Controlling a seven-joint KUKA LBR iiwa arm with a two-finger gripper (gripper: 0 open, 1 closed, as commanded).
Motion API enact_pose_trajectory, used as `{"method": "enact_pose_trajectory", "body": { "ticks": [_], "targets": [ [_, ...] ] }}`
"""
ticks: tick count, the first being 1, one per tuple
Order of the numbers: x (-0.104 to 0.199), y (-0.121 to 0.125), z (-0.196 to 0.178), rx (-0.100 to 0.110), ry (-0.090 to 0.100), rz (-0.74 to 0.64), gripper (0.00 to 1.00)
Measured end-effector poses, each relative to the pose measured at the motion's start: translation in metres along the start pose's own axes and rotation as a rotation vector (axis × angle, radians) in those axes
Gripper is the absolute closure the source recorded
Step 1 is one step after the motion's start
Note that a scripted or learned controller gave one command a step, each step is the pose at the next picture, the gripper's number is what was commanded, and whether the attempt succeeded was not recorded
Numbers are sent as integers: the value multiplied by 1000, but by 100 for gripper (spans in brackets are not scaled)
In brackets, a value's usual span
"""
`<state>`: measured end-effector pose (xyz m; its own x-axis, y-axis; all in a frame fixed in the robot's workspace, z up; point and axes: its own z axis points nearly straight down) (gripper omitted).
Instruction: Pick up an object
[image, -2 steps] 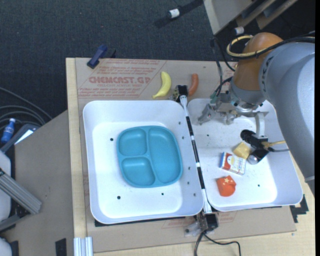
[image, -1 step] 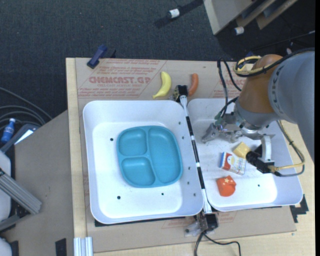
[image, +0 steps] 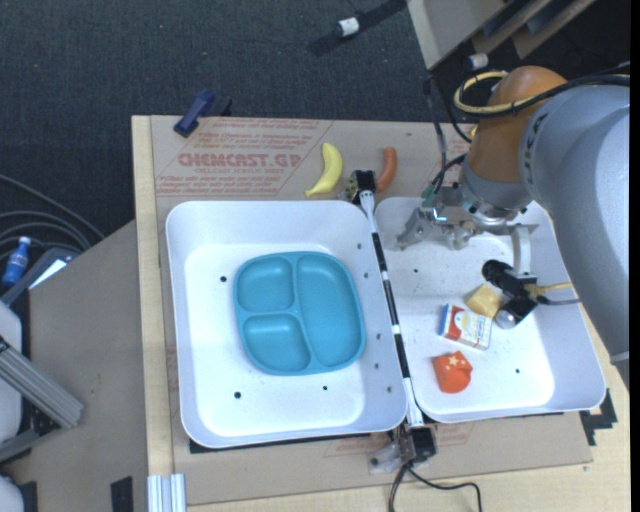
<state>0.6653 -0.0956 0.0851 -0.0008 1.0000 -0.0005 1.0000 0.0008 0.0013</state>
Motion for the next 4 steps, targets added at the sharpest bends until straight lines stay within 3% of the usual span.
{"method": "enact_pose_trajectory", "body": {
  "ticks": [1, 2, 3, 4],
  "targets": [
    [0, 1, -10, -2, -1, -1, 100],
    [0, 0, -10, -1, -1, -1, 0],
    [3, -94, 1, 4, 1, 2, 0],
    [3, -94, -9, 2, 2, 2, 100]
  ]
}}
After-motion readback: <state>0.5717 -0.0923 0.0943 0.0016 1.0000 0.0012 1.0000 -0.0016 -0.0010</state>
